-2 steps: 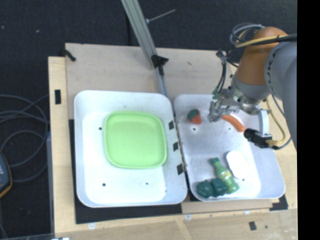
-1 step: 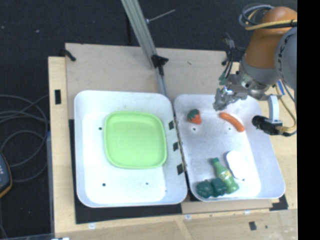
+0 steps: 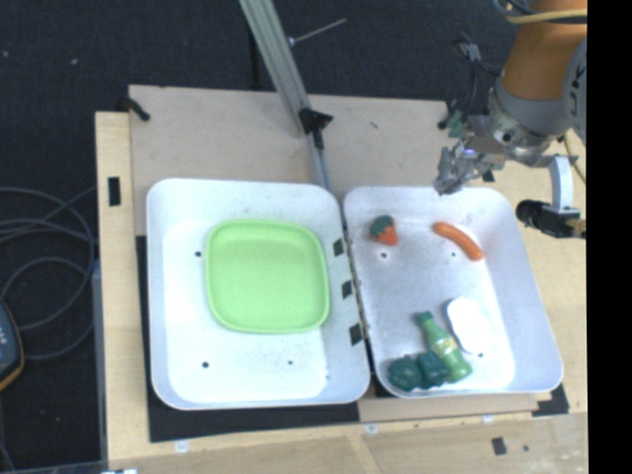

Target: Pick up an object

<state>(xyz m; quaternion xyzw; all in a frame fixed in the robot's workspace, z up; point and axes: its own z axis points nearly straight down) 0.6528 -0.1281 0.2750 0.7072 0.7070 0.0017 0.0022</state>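
My gripper hangs at about one o'clock in the camera view, just over the far rim of the right bin. Nothing sits between its fingers; how far apart they stand I cannot tell, for they read only as a small grey blur against the bench. Above it my wrist carries the orange band, up at the two o'clock corner.

The right bin holds everything loose. An orange sausage-shaped piece lies nearest me, at roughly six o'clock from the gripper, tilted with its far end toward the bin's far rim. To its nine o'clock, apart from it, sits a small toy with a red-orange body and a dark green top — possibly a strawberry or tomato, too small to say. Down at the bin's near edge, around five o'clock in the view, three things crowd together: a white oval piece, a green bottle-like toy with a yellow label just beside it at its eight o'clock, and a dark green lumpy toy touching the bottle's lower end.

The left bin holds a light green square plate, lying flat near its middle — well apart from my gripper, at about eight o'clock from it. A grey metal rail slants from twelve o'clock down to where the two bins meet
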